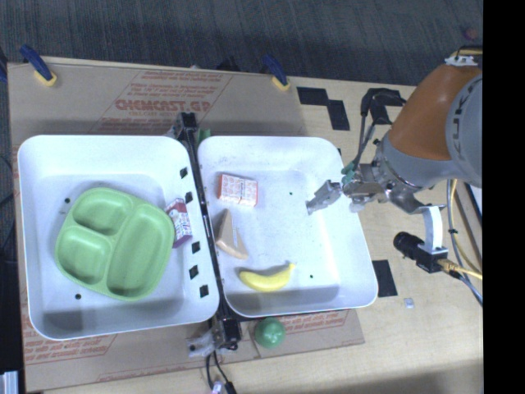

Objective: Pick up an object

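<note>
Across a pale wooden bench (426,335), a brown printed cardboard sheet (164,97), with two shallow white bins side by side on top of it. Left bin (33,179) and right bin (303,245) touching along their shared edge, joined there by a black clip (187,125).

From the right, a grey arm (435,121) with an orange band above the wrist, reaching in over the right bin's right rim. In the left bin, a green plate (115,240) with three compartments, lying flat.

Gripper (324,197) over the right side of the right bin, above bare white floor and well apart from every item. Open or clenched: cannot tell.

Candidates for picking, all in the right bin's left half: a yellow banana (267,277) near the front wall; a small red and white box (237,190) towards the back; a tan wedge-shaped piece (230,236) between the two, close to the shared edge.

A small red and white packet (179,220) at the left bin's right edge, just beside the plate. A green ball (268,332) on the cardboard in front of the right bin. Blue clamps (39,64) at the cardboard's back corners.
</note>
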Controlling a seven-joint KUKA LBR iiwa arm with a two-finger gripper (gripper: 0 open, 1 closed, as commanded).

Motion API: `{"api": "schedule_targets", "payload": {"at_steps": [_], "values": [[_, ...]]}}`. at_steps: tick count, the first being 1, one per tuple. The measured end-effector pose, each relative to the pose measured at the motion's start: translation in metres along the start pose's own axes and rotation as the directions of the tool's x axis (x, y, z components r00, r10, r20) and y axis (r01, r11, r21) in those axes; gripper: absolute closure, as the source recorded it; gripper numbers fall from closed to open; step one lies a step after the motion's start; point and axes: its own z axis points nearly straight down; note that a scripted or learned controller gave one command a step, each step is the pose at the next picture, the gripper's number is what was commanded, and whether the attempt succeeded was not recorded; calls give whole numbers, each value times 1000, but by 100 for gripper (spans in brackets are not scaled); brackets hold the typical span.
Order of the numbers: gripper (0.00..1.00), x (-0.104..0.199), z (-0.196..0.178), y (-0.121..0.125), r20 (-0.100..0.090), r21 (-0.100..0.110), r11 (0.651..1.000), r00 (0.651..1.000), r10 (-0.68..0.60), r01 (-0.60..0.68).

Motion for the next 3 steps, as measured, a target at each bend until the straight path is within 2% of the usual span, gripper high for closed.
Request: {"api": "schedule_targets", "payload": {"at_steps": [1,2,3], "values": [[0,37,86,-56,-3,6,1000,1000,-1,1],[0,-2,113,19,-2,2,1000,1000,0,0],[0,-11,131,-53,-2,5,1000,1000,0,0]]}}
